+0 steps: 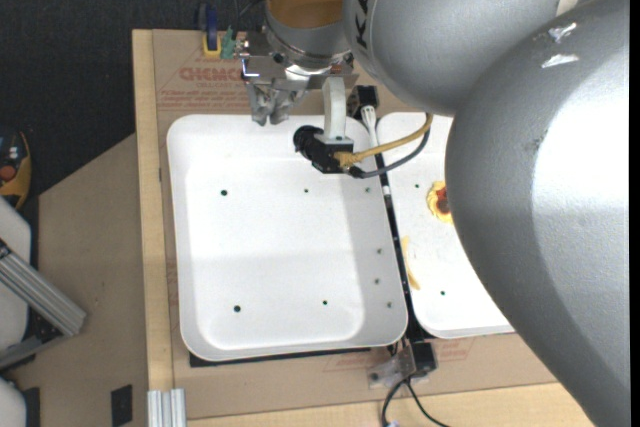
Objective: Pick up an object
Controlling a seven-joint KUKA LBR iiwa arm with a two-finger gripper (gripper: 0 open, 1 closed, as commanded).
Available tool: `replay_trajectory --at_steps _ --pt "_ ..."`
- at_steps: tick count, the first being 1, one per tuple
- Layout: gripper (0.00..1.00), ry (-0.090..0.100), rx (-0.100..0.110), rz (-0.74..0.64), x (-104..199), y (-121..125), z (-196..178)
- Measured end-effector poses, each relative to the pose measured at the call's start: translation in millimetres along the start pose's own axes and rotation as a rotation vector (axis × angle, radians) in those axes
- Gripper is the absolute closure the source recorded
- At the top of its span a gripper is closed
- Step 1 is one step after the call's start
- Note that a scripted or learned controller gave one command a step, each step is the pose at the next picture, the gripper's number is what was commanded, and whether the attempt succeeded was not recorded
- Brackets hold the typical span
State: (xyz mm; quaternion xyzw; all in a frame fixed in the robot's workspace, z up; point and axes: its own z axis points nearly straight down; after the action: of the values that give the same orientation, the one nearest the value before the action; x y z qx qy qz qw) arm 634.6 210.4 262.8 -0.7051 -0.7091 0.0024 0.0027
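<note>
My gripper (pixel 267 111) hangs over the far rim of the left bin (pixel 200 245), near its back left part, under the orange band of the arm. I see nothing held at its tip. A small orange and red object (pixel 437 200) lies in the right bin (pixel 450 315) close to the divide, partly hidden by the arm. A little yellow scrap (pixel 413 277) lies nearer the front of that bin.
The big grey arm (pixel 520 115) covers most of the right bin. A black fitting with a yellow cable (pixel 325 153) hangs from the wrist over the left bin's back. Small blue and yellow parts (pixel 210 33) stand on the brown board behind the bins.
</note>
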Motion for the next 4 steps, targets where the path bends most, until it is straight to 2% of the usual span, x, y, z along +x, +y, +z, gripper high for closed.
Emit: replay_trajectory --at_steps 1,2,3,4 --pt "1.00 0.002 -0.014 0.004 15.0 15.5 -41.1" --pt "1.00 0.001 -0.013 0.004 14.3 32.4 -59.6" --pt "1.00 0.000 -0.012 0.004 12.2 31.5 -70.2" --pt "1.00 -0.002 -0.002 0.004 14.4 30.8 -38.6"
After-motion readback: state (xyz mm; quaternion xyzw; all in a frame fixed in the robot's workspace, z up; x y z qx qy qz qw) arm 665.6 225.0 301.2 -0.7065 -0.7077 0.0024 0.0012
